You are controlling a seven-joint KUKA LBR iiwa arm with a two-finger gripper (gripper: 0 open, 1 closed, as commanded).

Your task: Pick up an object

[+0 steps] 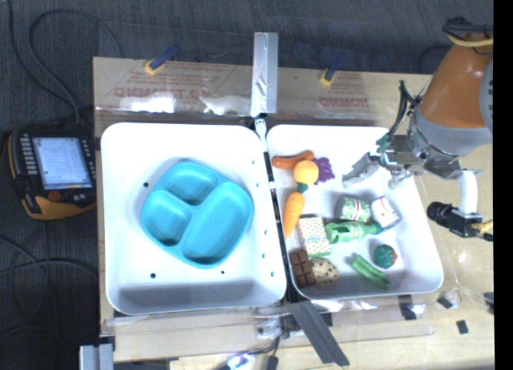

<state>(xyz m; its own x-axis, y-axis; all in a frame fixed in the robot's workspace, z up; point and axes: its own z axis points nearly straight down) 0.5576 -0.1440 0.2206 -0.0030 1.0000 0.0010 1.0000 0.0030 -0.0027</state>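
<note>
My gripper (376, 170) hangs over the upper right part of the right bin (429, 236), open, with nothing between its fingers. Just below it stand a green can (353, 209) and a small white carton (386, 212). Left of it lie a yellow fruit (304, 171), purple grapes (324, 168) and an orange carrot (293, 211). Lower in the bin are a green bottle (349, 232), a patterned box (314, 235), a chocolate bar (300, 267), a cookie (323, 271), a green pod (369, 271) and a round red-and-green piece (385, 255).
The left bin (120, 200) holds a blue divided plate (197, 212). A metal strip (264, 80) stands at the back between the bins. A handheld control pad (52, 170) lies on the floor at the far left.
</note>
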